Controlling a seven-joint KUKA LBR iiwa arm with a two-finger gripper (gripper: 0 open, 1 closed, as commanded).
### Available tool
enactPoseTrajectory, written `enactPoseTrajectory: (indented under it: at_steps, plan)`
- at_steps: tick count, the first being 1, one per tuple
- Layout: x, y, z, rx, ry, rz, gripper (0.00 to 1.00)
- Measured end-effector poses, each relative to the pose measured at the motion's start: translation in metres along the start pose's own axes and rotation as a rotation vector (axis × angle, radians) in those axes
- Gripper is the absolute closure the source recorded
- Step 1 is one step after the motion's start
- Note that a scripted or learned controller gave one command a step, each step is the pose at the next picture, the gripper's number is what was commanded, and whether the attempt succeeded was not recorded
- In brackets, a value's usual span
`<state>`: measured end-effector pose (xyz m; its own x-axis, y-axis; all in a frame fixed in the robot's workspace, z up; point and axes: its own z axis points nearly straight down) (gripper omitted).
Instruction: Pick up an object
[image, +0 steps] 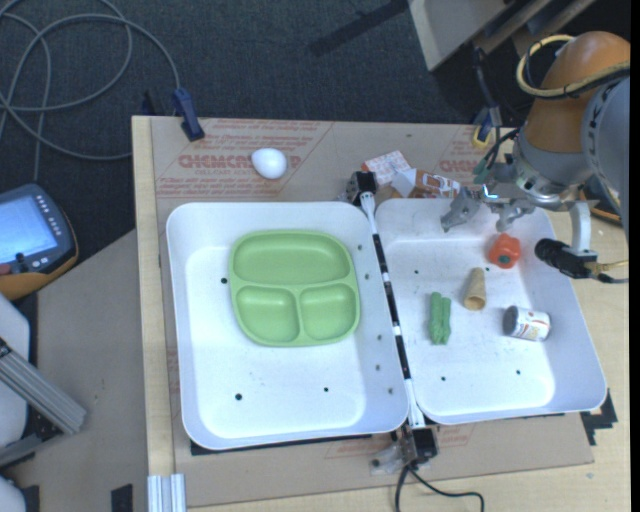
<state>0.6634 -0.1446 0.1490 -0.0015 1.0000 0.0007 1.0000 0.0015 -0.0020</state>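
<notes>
my end effector (487, 208) hangs over the far edge of the right bin (560, 395), its two metal fingers (462, 213) spread apart with nothing between them. my arm (570, 110) comes in from the right, the orange band just above the wrist.

four small things lie in the right bin. an orange piece (504, 250) sits nearest to me, just below and to the right of my fingers, not touching them. a tan cone (474, 289) lies a little nearer the camera, close to the orange piece. left of the cone, a green piece (439, 318) lies lengthwise near the middle of the bin. to the right, a small can (527, 323) lies on its side, dark end facing left.

the left bin (205, 330) holds a green tray (294, 287) with three compartments, one long one at the far side and two smaller ones in front.

on the counter (160, 200) behind the bins, a white egg (268, 162) rests near the left bin's far edge, and some crumpled wrappers (400, 175) lie behind the seam between the bins. a blue clamp (187, 112) grips the counter's far left edge.
</notes>
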Motion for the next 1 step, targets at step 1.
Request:
enactPoseTrajectory:
  at_steps: [1]
  plan:
    - [0.0186, -0.0617, 0.0593, -0.015, -0.007, 0.002, 0.00]
